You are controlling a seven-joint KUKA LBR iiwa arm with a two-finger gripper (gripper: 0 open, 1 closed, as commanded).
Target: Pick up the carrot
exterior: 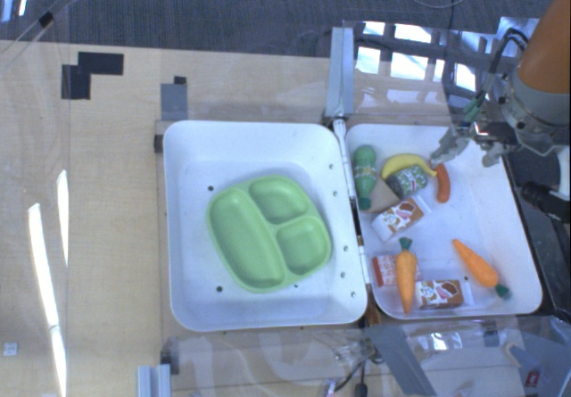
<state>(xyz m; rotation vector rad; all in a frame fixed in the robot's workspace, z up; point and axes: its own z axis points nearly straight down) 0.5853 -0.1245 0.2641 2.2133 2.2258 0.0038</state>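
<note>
The gripper (467, 147) hangs over the far side of the right bin (522, 235) with its fingers spread apart and nothing between them, so the pick has not begun. Two carrots lie nearer the camera than the gripper: one carrot (406, 272) lies partly across a snack packet (384, 270), and the other carrot (476, 265) lies alone with bare floor around it. I think that one is easier, though the bin's wall is close behind it.
</note>
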